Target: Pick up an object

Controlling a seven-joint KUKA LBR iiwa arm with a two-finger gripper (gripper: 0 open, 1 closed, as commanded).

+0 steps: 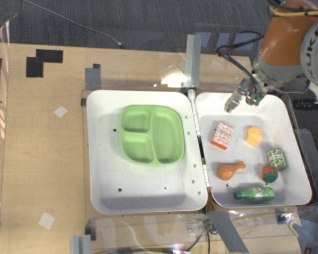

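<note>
A: Grey two-finger gripper point(238, 100) sits over the far-left corner of the right shallow white bin point(291, 142), nothing between its fingers; can't tell how wide they're set.

B: Target?

A: I'd take the small red-and-white carton point(222, 135): nearest, just below the gripper, well apart from neighbours. Centre over it, descend straight.

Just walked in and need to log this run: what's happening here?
The grey and orange arm reaches in from the right, its tool hovering over the far part of the right bin. Nothing is between its fingers. A carton, yellow piece, drumstick and green bottle lie below. The left bin holds a green tray.
</note>
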